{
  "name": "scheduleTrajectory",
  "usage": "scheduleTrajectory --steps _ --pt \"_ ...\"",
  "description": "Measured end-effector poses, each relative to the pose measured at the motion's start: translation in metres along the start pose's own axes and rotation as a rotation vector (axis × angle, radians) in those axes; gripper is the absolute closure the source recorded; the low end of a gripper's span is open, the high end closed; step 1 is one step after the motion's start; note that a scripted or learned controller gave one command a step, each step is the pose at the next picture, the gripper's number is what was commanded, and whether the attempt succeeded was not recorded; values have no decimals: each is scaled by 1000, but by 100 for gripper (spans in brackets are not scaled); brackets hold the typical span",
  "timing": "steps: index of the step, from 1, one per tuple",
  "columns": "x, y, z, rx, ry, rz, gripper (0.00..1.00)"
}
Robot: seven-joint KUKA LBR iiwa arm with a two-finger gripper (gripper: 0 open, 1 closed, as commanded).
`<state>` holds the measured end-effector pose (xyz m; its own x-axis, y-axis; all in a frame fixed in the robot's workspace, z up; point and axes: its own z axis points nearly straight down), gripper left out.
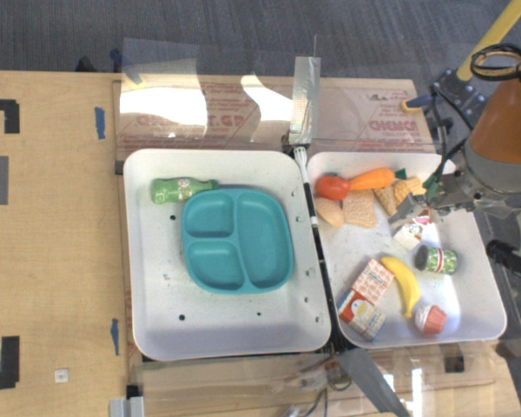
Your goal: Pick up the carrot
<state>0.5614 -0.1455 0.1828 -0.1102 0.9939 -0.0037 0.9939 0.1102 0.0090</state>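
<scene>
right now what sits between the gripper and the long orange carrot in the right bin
In the camera view, a tan cracker-like piece lies between the gripper and the long orange carrot, just below the carrot's right end.

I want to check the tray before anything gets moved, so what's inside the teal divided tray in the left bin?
The teal divided tray shows three bare compartments with nothing in them. A green bottle lies just beyond its far-left corner, outside it. Whatever is beneath the tray is covered.

The arm (502, 133) runs off the right edge, so its upper part is cut away. The gripper (417, 200) is small and dark; whether its fingers are apart cannot be told. Just below it, a white packet (417, 230) is too blurred to identify, and the can (436, 259) label unreadable.
</scene>
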Motion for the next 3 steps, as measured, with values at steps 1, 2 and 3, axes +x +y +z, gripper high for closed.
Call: scheduleTrajectory --steps 1,2,3 --pt "8 84 33 10 0 456 0" --pt "21 96 75 5 1 401 0" --pt "32 86 96 5 1 448 0"
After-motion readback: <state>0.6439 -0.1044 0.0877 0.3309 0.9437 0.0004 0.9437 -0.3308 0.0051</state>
